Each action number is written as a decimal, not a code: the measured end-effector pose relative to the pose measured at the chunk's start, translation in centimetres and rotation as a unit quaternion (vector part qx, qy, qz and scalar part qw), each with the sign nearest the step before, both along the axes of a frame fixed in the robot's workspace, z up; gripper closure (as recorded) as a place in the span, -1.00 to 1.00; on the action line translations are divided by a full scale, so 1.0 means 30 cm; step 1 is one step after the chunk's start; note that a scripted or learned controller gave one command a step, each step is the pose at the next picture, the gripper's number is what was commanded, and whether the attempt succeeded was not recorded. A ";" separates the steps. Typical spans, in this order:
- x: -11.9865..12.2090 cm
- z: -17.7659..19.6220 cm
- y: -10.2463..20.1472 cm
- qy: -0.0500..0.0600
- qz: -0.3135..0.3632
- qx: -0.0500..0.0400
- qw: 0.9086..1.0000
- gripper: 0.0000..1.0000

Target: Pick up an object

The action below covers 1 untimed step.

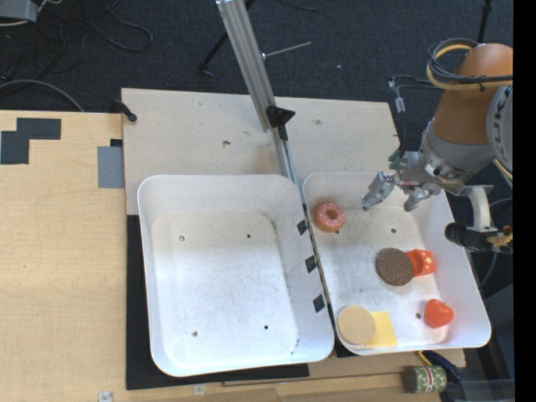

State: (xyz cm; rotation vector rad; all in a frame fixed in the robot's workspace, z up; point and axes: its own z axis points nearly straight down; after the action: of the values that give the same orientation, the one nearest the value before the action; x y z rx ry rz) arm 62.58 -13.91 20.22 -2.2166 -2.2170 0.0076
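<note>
The gripper (399, 192) hangs over the far end of the right bin (473, 304), fingers spread and pinching nothing. The donut (328, 217) lies just to its left (pink-frosted, near the divider). Nearer the camera lie a brown disc (394, 267) and a tan disc (357, 325).

Even overhead light, slightly soft focus

Pink doughnut (328, 217); brown disc (394, 267); tan disc (357, 325); yellow square (384, 331); white bins (159, 224).
</note>
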 end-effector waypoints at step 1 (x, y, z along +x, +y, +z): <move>-0.009 -0.153 -0.018 0.000 -0.001 0.000 1.000 -1.00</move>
State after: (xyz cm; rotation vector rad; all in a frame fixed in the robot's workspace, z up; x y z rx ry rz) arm 62.31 -14.46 15.61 -2.2180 -2.2158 0.0073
